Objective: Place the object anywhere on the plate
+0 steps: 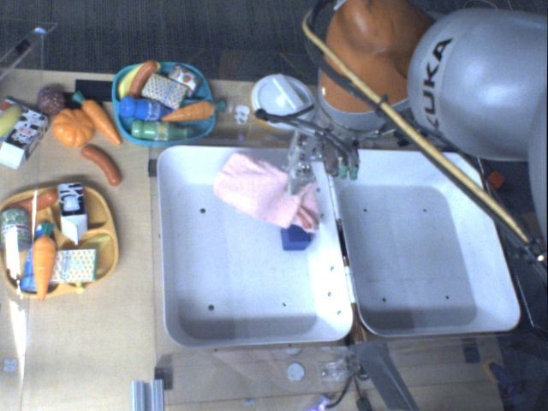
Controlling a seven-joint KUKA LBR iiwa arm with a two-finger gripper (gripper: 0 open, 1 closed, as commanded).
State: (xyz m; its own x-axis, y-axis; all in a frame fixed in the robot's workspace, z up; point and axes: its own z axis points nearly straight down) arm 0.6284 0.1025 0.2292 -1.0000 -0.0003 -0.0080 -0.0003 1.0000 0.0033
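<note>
You are looking at the gripper (301, 181) hanging over the left bin (197, 306), near its right wall, fingertips pressing into a crumpled pink cloth (255, 191). Whether it is pinching the cloth or standing open, you cannot tell. A small blue block (295, 238) is lying just below the cloth's lower edge, touching it. The right bin (428, 306) is sitting alongside.
</note>
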